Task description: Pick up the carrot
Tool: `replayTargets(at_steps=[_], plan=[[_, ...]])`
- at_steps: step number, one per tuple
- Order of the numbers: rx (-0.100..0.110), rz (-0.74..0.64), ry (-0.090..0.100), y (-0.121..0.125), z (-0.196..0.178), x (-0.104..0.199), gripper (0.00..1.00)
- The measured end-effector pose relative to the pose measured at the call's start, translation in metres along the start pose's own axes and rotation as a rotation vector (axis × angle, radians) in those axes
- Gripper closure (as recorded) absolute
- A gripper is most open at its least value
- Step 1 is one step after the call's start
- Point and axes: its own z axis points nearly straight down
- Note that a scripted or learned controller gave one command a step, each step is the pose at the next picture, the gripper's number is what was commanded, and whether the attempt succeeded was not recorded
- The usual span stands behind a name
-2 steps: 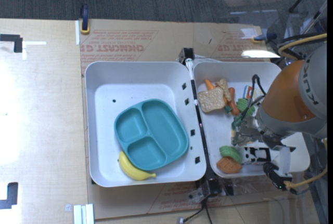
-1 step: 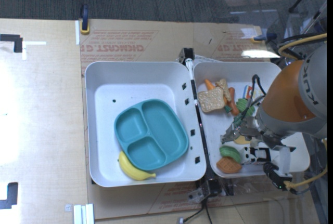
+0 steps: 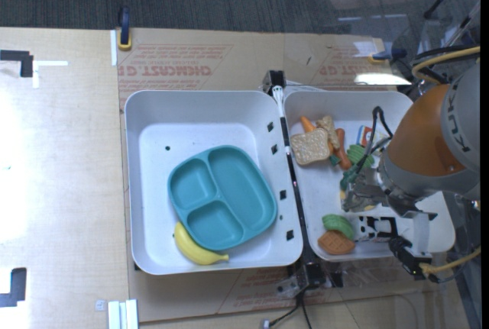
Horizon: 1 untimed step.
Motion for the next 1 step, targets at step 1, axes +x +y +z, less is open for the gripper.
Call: replayTargets(at_steps=[1], plan=[[0.0, 0.001, 0.0, 0.0, 0.0, 0.0, 0.0]])
